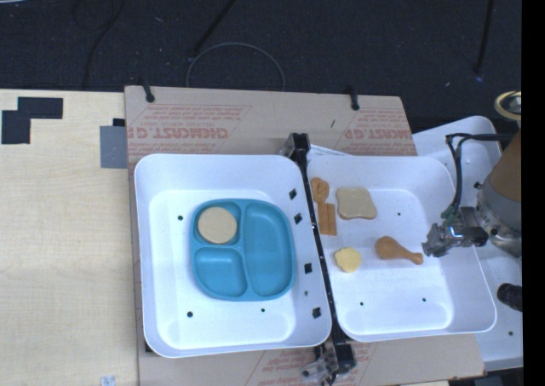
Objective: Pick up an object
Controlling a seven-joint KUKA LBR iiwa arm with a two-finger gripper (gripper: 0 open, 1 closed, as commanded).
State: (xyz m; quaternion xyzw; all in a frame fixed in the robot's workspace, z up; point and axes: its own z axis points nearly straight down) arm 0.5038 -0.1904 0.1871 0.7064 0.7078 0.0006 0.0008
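The right bin holds several toy foods: a tan bread slice, a brown drumstick, a small yellow piece, a round tan piece and an orange stick. My gripper hangs low over the bin's right side, just right of the drumstick's thin end. Nothing shows held in it. The grey arm comes in from the right edge.
The left bin carries a blue divided plate with a round tan cookie in its upper left compartment. A black divider runs between the bins. Cardboard lies behind them.
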